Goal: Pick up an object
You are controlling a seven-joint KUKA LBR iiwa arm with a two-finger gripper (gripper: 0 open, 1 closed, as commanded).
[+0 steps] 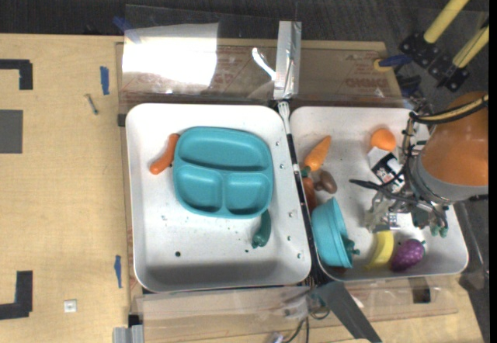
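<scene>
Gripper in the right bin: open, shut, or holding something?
Gripper: low in the right bin, just above the yellow object and purple object; open or shut cannot be told, and nothing is visibly held.

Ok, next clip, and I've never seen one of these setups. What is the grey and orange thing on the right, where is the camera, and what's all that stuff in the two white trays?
The grey and orange thing is a robot arm. It reaches in from the right, and its hand is low over the right bin. The camera is fixed above the bench, looking down at a slant.

The left bin holds a teal divided plate, an orange carrot-like toy at the plate's left edge, and a small teal piece by its lower right corner.

The right bin holds small toys: an orange carrot shape, a brown piece, a teal bowl lying on its side, a yellow piece, a purple piece and an orange piece.

Whether the hand holds anything is too cluttered to tell.
</scene>
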